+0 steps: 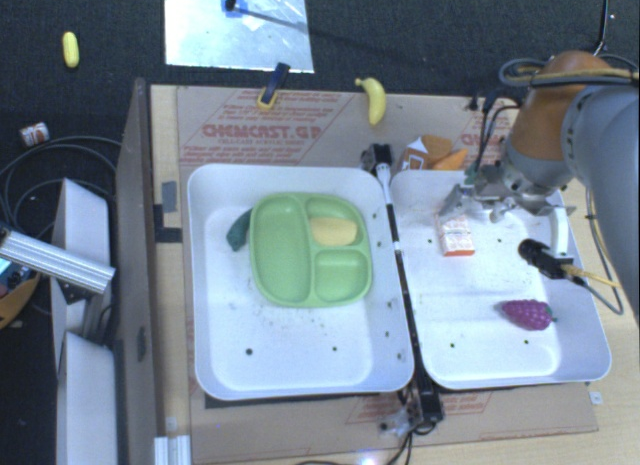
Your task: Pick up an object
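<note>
Orange-white carton (457,237) | right bin (472,338) | just beside jaws, contact unclear

left bin (215,353): divided plate (290,253) | right bin (480,353): small box (458,237) behind, grape bunch (527,314) in front

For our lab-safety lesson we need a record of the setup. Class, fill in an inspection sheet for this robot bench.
Surface: left bin and right bin, white, on cardboard.
Job's things: right bin, orange-and-white box, purple grapes; left bin, green plate with yellow item, dark green piece beside.
Clutter: banana behind the bins.
Grippers: gripper over the right bin, near the box.
Cables: black cables coiled at the left.
Surroundings: dark floor, silver sheet.
</note>
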Tool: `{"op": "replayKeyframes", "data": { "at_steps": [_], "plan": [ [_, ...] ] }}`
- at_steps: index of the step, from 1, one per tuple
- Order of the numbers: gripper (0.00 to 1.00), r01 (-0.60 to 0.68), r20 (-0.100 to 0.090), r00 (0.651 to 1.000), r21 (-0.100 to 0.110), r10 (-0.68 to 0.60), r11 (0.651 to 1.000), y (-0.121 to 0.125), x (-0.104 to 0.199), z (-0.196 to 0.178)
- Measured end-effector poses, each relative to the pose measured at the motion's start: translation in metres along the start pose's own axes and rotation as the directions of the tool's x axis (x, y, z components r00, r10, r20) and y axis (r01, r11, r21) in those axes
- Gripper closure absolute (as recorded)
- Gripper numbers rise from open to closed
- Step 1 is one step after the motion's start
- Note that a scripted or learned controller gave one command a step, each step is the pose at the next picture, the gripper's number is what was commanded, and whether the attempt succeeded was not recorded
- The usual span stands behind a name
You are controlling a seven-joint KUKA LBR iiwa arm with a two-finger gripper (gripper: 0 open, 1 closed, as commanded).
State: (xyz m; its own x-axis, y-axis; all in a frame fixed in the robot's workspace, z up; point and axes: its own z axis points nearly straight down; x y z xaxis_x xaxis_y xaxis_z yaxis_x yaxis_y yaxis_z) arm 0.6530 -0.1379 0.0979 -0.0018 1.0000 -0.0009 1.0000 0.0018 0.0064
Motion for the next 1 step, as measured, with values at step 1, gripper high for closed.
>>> {"op": "replayKeyframes", "data": {
  "at_steps": [1],
  "plan": [
    [0.00, -0.004, 0.003, 1.000, 0.000, 0.004, 1.000, -0.0056, -0.0544, -0.0414]
  ]
}}
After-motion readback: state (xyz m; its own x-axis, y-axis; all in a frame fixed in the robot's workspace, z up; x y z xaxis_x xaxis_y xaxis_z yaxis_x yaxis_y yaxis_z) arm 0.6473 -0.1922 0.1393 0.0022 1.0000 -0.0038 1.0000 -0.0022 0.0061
